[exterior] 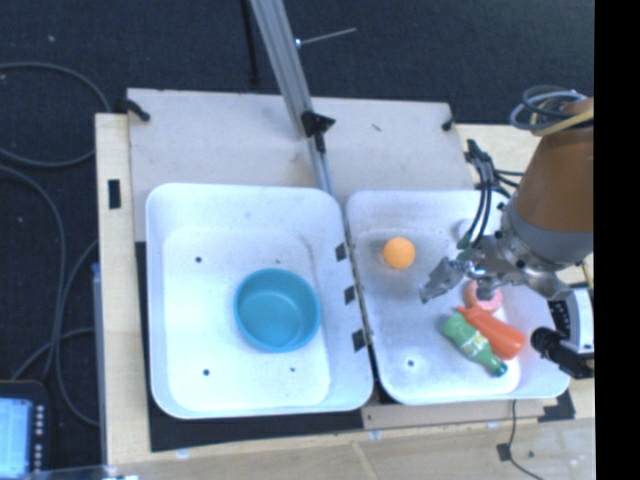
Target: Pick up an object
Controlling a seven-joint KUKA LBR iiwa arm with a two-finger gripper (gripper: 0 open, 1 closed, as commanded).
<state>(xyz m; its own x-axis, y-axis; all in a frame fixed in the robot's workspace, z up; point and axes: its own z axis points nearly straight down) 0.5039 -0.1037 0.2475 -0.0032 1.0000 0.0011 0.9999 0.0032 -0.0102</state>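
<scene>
**Fingers poised over the right bin**

Over the right bin (400, 218), your arm (560, 193) hangs with its fingers (462, 276) low; you cannot tell whether they are spread. A blue bowl (277, 310) sits in the left bin (180, 218). Orange carrot (497, 333) and green bottle (474, 344) lie just below-right, slanting; the orange ball (399, 253) lies left.

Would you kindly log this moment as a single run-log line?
gripper: over right bin, holding nothing seen | orange ball: left of it, apart | green bottle, orange carrot: below | blue bowl: left bin
</scene>
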